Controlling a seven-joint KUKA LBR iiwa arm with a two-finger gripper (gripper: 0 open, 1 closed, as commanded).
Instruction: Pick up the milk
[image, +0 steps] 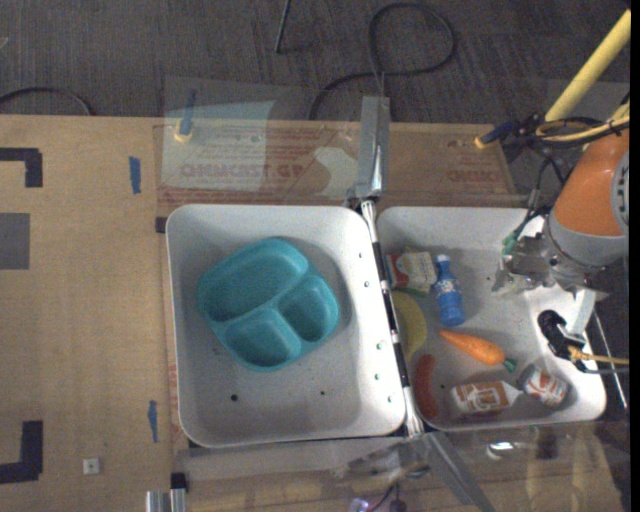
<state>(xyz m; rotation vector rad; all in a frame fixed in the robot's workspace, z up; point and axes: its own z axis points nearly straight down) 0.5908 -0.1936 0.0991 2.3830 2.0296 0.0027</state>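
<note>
A table (80, 300) carries two white bins; a teal tray (268, 302) lies in the left bin (190, 390). The gripper (526, 268) hangs over the right bin (590, 400), near its far right side; whether the jaws are open or shut cannot be told, and nothing is seen held in them.

The milk (449, 291) is taken to be the small blue bottle with a white cap, lying in the right bin's left half, just beside a carton (415, 270) and a banana (409, 322), with a carrot (475, 348) near its base. Its long axis runs almost from the far edge to the near edge, cap pointing away.

It is judged light, stiff and smooth, apt to roll or slip. It would best be taken across the mid-body, square to the long axis.
</note>
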